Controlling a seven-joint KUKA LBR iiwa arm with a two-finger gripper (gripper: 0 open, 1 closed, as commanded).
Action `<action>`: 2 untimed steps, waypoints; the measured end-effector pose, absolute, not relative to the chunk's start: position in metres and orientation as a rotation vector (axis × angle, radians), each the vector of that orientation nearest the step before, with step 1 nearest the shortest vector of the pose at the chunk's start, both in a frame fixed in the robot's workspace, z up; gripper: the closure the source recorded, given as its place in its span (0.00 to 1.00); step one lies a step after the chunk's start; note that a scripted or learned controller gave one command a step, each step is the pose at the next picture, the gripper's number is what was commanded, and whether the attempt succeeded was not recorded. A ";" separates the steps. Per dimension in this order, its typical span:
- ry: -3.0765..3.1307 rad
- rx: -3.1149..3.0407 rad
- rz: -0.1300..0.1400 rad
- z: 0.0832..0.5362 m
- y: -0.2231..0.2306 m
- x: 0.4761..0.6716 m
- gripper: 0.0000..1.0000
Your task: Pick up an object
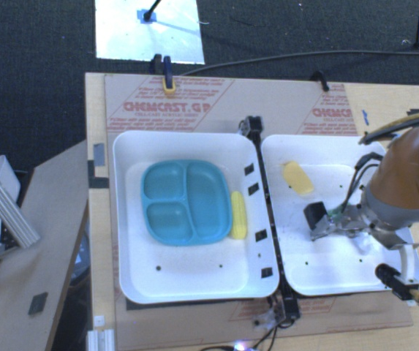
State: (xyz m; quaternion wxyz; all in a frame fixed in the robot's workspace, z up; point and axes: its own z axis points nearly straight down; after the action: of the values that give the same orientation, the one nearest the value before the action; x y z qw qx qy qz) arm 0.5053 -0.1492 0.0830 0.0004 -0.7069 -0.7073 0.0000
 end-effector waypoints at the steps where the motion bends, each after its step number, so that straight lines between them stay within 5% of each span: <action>1: -2.224 -2.223 -0.004 0.095 -0.149 0.507 1.00; 2: -2.231 -2.222 -0.006 0.159 -0.154 0.510 1.00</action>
State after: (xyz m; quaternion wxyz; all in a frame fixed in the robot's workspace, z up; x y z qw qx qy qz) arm 0.5101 -0.1536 0.1590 -0.0037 -0.7057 -0.7084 -0.0020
